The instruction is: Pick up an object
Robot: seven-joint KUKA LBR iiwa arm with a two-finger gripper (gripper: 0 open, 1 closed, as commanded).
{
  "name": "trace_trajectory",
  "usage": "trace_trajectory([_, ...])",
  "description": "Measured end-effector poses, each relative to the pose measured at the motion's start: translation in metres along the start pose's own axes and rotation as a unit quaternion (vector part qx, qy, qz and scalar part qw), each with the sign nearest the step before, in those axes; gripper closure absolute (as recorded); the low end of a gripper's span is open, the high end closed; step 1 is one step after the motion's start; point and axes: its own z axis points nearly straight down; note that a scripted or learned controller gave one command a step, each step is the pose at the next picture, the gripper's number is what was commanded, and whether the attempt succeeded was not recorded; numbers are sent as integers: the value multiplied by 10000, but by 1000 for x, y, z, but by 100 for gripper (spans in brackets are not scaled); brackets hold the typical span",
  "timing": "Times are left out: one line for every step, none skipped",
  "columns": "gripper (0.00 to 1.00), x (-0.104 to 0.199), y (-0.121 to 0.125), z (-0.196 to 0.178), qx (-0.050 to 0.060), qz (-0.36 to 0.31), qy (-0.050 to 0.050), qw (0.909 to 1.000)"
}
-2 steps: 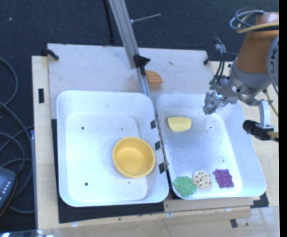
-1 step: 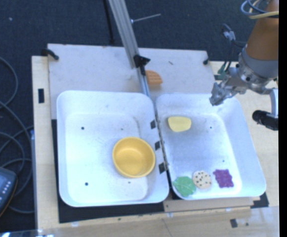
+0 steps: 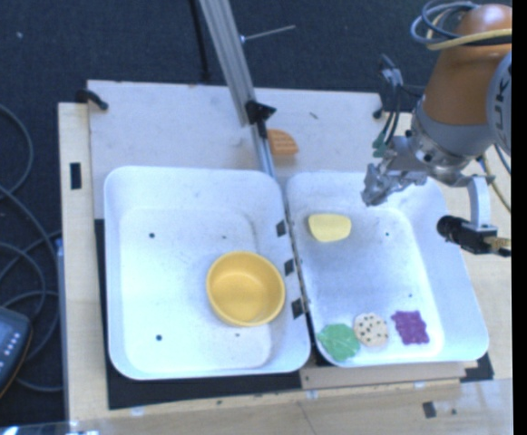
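Camera view, near to far. Right bin (image 3: pixel 444 270), front edge: green piece (image 3: pixel 338 341), cookie (image 3: pixel 370 330), purple piece (image 3: pixel 411 326) in row, just beside each other. Left bin (image 3: pixel 136 243): yellow bowl (image 3: pixel 245 287), upright, near divider. Right bin, rear: pale yellow piece (image 3: pixel 329 227) lying flat. Gripper (image 3: pixel 378 191) above right bin's rear, right of yellow piece, apart from it. Finger opening: cannot tell; nothing seen between fingers. Behind bins: orange item (image 3: pixel 282 143) on bench (image 3: pixel 163 125).

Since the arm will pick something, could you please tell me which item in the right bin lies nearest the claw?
The pale yellow piece, alone in the bin's upper part, just below-left of the claw. The green, cookie-like and purple items line the near edge.
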Motion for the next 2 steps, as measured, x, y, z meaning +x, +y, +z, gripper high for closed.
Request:
trace_trajectory([100,49,-2,13,0,-4,2,10000])
trace_trajectory([100,90,-15,16,0,-5,4,10000])
